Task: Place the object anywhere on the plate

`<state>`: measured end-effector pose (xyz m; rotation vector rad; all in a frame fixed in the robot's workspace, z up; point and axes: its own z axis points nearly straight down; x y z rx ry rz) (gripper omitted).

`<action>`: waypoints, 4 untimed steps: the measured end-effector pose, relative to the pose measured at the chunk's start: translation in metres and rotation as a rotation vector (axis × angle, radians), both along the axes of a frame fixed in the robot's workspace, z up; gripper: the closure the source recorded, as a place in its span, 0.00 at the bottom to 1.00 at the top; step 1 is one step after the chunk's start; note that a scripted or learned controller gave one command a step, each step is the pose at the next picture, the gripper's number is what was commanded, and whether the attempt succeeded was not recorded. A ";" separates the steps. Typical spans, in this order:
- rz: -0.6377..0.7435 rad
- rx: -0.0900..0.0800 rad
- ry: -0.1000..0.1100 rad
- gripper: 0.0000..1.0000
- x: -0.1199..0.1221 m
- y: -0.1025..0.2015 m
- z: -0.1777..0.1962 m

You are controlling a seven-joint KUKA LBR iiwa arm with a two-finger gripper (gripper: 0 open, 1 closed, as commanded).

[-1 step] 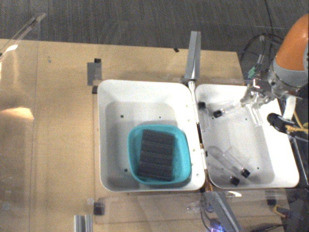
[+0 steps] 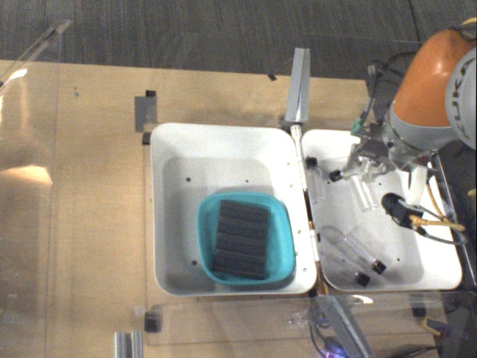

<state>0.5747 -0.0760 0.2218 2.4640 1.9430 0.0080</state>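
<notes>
You are looking down on two white bins. In the left bin (image 2: pixel 168 200) a teal plate (image 2: pixel 279 237) is carrying a dark ribbed block (image 2: pixel 241 239). Over the right bin (image 2: pixel 440 263) the gripper (image 2: pixel 363 192) is hanging low from the orange-banded arm (image 2: pixel 432 80).

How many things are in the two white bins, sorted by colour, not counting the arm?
Teal: 1, the plate in the left bin
Dark grey: 1, the ribbed block lying on that plate
Clear: 1, a see-through object in the right bin
Total: 3
</notes>
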 end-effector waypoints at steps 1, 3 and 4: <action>0.070 -0.004 -0.008 1.00 -0.029 -0.021 0.216; 0.168 -0.001 0.003 1.00 -0.086 0.028 -0.005; 0.280 -0.001 0.002 1.00 -0.029 0.105 -0.038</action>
